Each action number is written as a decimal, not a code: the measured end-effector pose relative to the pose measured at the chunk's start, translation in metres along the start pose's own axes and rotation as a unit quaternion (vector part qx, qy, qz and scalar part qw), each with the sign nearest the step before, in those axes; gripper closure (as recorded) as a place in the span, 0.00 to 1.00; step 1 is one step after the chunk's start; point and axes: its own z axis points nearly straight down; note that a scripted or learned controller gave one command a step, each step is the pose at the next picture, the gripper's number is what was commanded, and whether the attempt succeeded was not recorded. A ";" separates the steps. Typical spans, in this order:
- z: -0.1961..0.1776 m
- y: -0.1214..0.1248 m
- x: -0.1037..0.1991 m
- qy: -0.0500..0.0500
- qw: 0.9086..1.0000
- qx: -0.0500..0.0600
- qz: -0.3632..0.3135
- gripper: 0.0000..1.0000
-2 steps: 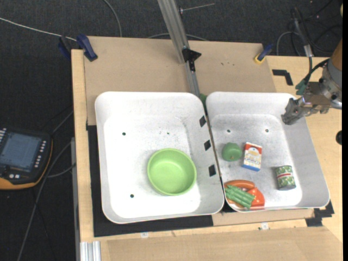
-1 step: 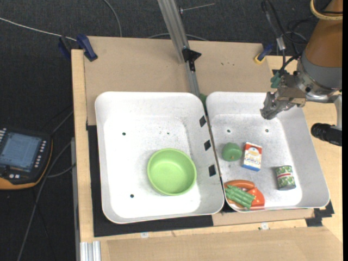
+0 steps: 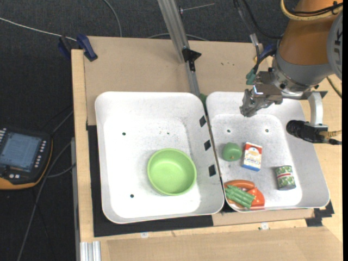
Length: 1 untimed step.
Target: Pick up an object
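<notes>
The objects that could be picked all lie in the right-hand shallow white bin (image 3: 304, 200). A small round green fruit-like ball (image 3: 232, 151) sits near the bin's left wall, about halfway along it. Just beside the ball, toward the middle of the bin floor, stands a small white carton with orange and blue print (image 3: 252, 156), tilted slightly. Nearer the bin's right wall and front edge lies a short cylindrical can with a green-and-white label (image 3: 285, 177). At the bin's front left corner rests an orange and red plate-like piece carrying green bean-shaped pods (image 3: 244, 194), touching the front rim.

The grey two-finger gripper (image 3: 248, 110) hangs over the far part of the same bin, close to its back edge and well apart from every object; nothing is seen between its fingers, and whether they are spread or closed cannot be told from this slanted angle. Above it the arm's orange band (image 3: 310, 26) and grey wrist reach in from the bench's right far corner.

The left-hand shallow white bin (image 3: 109, 118) holds a round light-green plastic bowl (image 3: 171, 171), upright, toward its front right corner. A slanted metal pole (image 3: 174, 20) rises from between the bins' far ends. Off the bench's left edge lies a handheld control pendant with a screen (image 3: 22, 156).
</notes>
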 end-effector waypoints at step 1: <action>0.024 0.012 0.050 0.000 1.000 0.000 0.001 1.00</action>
